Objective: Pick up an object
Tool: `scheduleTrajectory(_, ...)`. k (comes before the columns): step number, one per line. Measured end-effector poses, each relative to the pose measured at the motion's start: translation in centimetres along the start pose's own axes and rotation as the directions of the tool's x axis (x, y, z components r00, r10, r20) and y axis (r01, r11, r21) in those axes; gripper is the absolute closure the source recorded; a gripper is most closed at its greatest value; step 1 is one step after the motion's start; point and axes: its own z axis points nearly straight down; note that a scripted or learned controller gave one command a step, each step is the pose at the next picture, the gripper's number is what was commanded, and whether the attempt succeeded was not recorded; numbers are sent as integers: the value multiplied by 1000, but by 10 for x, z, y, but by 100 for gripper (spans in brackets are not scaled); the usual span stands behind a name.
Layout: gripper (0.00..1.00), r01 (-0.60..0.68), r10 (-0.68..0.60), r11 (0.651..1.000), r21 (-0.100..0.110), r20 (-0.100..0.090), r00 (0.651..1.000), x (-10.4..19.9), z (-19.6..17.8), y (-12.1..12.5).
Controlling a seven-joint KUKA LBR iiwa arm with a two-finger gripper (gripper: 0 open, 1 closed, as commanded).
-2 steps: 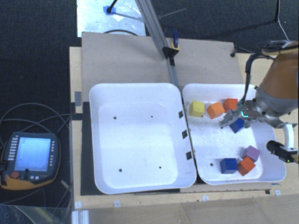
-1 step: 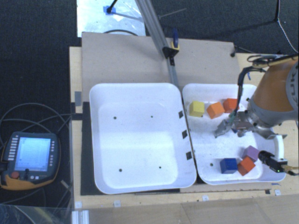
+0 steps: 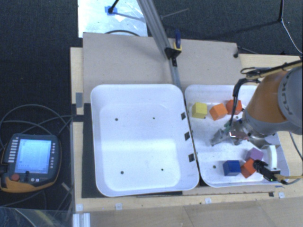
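Camera view: gripper (image 3: pixel 222 137) hovers low in the right bin (image 3: pixel 199 174), fingers spread, nothing between them. Approach step, apparently; yellow cube (image 3: pixel 199 110) lies near the bin's far-left corner. Next: descend onto a block, then close.

Well to the left of the pincer (image 3: pixel 221 138), a teach pendant (image 3: pixel 29 162) with a lit screen lies on dark carpet (image 3: pixel 38 56), its cables looping around it. The wooden bench (image 3: pixel 142 207) extends below and behind the pincer, topped by a brown board (image 3: pixel 128 60). Beyond the pincer, up and to the left, a slanted metal pole (image 3: pixel 158 30) carries a clamp (image 3: pixel 174 48). Farther back, a bright patch of floor (image 3: pixel 102 11) catches the light.
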Motion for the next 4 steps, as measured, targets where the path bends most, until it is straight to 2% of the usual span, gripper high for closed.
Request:
scheduleTrajectory(1, 100, 3, -3, 1000, -7, 1, 1000, 0, -14, 2)
scheduleTrajectory(3, 100, 3, -3, 1000, -12, 3, 1000, -2, -132, 4)
scheduleTrajectory(4, 100, 4, -4, 1000, -9, 2, 1000, -2, -159, 5)
